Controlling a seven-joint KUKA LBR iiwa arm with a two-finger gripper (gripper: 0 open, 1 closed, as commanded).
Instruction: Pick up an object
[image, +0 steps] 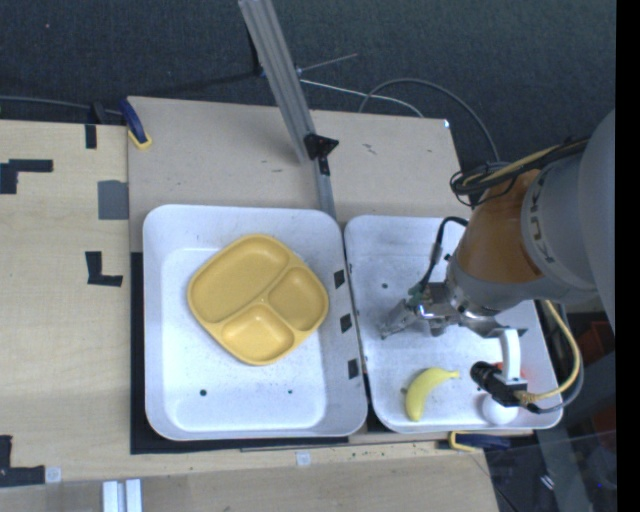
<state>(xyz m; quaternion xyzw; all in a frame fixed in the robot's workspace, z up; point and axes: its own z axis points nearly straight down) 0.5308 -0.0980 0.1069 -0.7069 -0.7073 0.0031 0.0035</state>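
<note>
a: where's the target?

b: the banana (427, 389) lies in the right bin (400, 245), near its front wall. the pincer (392, 322) hangs just behind it, prongs apart, holding nothing.

a: best approach?

b: come straight down across its middle. the front rim crowds it; open floor lies toward the yellow tray (258, 298).

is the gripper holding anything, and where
Nothing is held. The gripper hangs over bare floor of the right bin, apart from the banana.
</note>
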